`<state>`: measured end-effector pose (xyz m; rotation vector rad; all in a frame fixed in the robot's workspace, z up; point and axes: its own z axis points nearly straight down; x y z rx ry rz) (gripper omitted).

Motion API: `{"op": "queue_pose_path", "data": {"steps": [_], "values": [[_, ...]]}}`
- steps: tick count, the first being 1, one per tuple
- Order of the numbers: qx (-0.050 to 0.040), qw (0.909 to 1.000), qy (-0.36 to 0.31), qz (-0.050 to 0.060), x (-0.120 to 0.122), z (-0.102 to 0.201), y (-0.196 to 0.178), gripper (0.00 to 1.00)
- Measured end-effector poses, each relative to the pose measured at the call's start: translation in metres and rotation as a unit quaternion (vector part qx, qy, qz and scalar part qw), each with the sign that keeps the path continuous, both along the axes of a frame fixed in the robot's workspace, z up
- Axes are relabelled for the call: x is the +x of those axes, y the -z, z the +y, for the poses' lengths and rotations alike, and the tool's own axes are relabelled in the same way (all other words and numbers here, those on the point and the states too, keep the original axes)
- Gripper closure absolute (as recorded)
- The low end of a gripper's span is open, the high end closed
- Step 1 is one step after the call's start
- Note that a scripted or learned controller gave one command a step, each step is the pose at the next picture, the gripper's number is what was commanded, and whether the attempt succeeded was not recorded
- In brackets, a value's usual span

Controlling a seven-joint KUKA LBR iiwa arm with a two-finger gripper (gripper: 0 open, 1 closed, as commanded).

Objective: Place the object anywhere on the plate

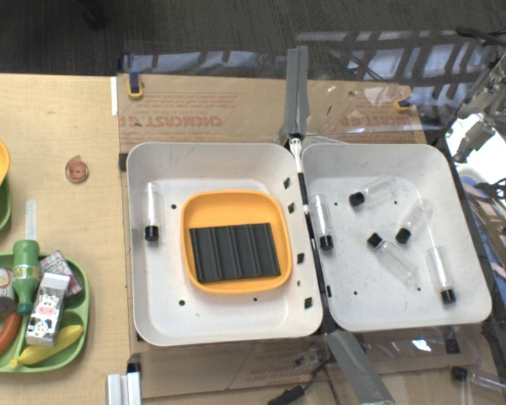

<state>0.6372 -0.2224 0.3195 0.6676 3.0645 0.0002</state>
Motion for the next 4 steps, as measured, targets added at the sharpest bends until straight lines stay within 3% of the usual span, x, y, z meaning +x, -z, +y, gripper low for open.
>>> {"op": "queue_pose_path", "data": {"steps": [1, 2, 3, 4], "values": [[-0.0006, 0.9916, -0.129, 0.000, -0.015, 0.000, -0.025, 0.00], [-0.0002, 0.9594, -0.282, 0.001, -0.035, 0.000, 0.001, 0.00], [-0.0015, 0.9054, -0.425, 0.000, -0.037, 0.001, -0.012, 0.00], [-0.0016, 0.8823, -0.471, 0.000, -0.062, 0.001, -0.052, 0.00]]}}
